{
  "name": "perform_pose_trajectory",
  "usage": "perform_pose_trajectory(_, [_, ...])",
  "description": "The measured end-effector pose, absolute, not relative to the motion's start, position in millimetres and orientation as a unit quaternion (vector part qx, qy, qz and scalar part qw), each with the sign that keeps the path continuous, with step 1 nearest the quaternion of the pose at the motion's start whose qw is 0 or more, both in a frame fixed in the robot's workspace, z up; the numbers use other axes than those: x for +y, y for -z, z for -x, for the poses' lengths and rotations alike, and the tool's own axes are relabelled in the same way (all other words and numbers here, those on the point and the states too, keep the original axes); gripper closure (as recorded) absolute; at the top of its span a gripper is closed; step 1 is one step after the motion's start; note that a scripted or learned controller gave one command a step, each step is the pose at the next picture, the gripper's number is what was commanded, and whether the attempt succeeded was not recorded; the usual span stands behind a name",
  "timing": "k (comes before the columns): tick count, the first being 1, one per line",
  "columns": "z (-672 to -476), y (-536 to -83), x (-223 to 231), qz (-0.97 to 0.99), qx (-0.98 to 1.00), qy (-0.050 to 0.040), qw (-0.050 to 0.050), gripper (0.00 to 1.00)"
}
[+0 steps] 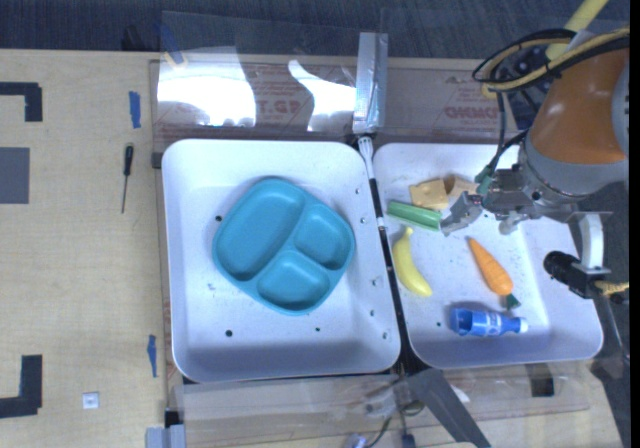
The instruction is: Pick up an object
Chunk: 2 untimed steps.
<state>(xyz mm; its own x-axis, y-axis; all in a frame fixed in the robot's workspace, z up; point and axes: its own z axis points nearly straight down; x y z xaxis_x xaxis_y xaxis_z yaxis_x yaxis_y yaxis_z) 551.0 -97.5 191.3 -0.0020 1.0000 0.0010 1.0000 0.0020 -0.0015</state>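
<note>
Camera view: the pick looks not yet done, as far as can be judged. The gripper (487, 214) hangs low over the right bin (570, 341), fingers spread apart with nothing between them, so no object is held. What is left, by my estimate: settle on one item, descend, close, lift. Right bin contents, relative to the gripper: a green stick-shaped piece (413, 215) lies just to its left, near the leftward fingertip; a tan wedge-shaped item (437, 192) sits up and to the left, just beside the green piece, exact kind unclear; a toy carrot (490, 267) lies just below the gripper, apart from the fingers; a toy banana (409, 267) lies down and to the left, near the bin's dividing wall; a blue bottle (487, 322) lies on its side further below, near the front edge. Any of these could serve as the task's thing; the green piece and the carrot are nearest. Left bin (190, 336), well to the left of the gripper: holds one teal divided plate (284, 243), three compartments, nothing visible in them.
</note>
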Motion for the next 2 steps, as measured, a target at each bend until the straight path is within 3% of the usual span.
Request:
perform_pose_trajectory(1, [-555.6,-184,-52,0.696,-0.718,-0.0002,0.002,0.00])
perform_pose_trajectory(2, [-564.7,-120,-123,0.700,-0.714,-0.0026,0.002,0.00])
